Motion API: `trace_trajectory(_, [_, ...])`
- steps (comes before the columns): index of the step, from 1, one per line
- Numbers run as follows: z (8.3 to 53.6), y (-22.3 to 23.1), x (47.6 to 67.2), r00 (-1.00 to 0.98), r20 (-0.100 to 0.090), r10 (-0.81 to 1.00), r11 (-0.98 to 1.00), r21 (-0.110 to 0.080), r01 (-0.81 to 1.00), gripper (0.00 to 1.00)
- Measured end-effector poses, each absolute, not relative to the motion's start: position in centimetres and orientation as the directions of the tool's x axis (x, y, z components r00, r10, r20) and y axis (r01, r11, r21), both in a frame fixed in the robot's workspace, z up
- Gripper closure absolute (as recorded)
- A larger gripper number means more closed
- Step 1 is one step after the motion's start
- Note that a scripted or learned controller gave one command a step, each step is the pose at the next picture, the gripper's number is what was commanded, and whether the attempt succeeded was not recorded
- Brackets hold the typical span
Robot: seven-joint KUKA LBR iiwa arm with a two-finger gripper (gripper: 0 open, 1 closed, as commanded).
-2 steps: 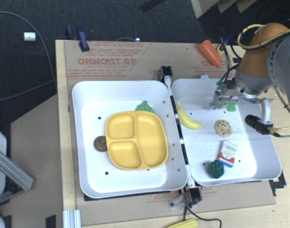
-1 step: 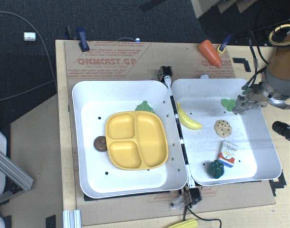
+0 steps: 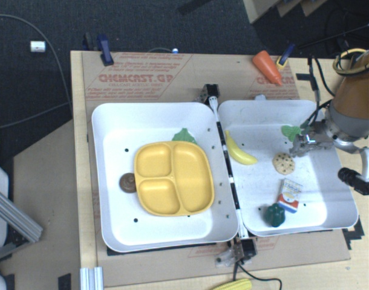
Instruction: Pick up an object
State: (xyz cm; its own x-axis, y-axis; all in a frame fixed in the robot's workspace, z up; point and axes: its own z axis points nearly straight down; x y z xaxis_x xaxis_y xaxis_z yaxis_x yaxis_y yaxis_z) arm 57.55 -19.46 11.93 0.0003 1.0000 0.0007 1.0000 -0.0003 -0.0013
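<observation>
My gripper (image 3: 300, 144) hangs low over the upper right part of the right bin (image 3: 329, 213), reaching in from the right. A small light green piece (image 3: 290, 131) lies just left of it, close to touching. A round speckled cookie (image 3: 284, 162) sits just below and left of the gripper. A yellow banana (image 3: 238, 151) lies by the bin's left wall. Nearer the front are a small red, white and blue box (image 3: 290, 197) and a dark green lump (image 3: 274, 215).
The left bin (image 3: 112, 222) holds a yellow divided plate (image 3: 173, 178), with a green piece (image 3: 184, 136) behind it and a brown disc (image 3: 127, 182) at its left. An orange carrot (image 3: 268, 67) lies on the board behind the right bin.
</observation>
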Motion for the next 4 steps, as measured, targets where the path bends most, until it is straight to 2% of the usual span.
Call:
trace_trajectory(1, [12.0,-19.5,57.6,0.0,0.001,1.0,0.0,0.0,1.0,0.0])
trace_trajectory(2, [8.4,-17.5,56.0,0.0,0.001,1.0,0.0,-0.002,1.0,0.0])
trace_trajectory(3, [9.7,-17.5,56.2,0.0,-0.001,1.0,0.0,0.005,1.0,1.0])
trace_trajectory(4, [10.7,-17.5,56.2,0.001,0.0,1.0,-0.001,0.007,1.0,1.0])
